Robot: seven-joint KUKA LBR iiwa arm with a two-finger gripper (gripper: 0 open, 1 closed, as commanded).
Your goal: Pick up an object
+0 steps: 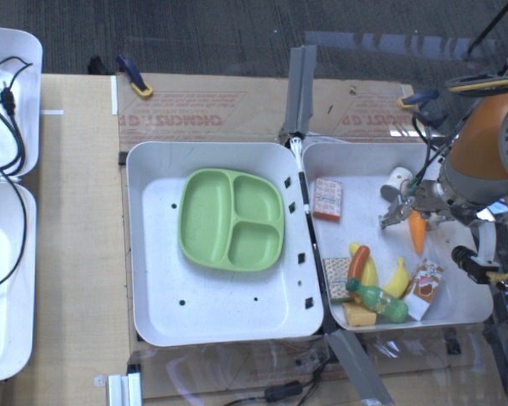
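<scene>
Near edge, right bin [457, 315]: a green bottle [379, 301] lies across a yellow block [358, 315]. At its 12 o'clock a red-and-yellow piece [361, 262] rests beside a patterned cracker packet [336, 271]; at its 2 o'clock stand a banana [397, 277] and a small carton [424, 284].

Middle of the same bin: an orange carrot [417, 230] hangs point-down, just at 6 o'clock of my gripper [400, 212]. My gripper sits low over the bin; whether the carrot lies between its fingers, and how far they are spread, I cannot tell. A white cup [398, 178] lies at 12 o'clock of my gripper, and a red-and-white box [327, 198] lies well apart at 9 o'clock.

Left bin [152, 252]: a green divided plate [232, 219] lies flat near its centre.

Far side: a blue-and-yellow clamp [134, 76] rests on the cardboard [212, 108].
</scene>
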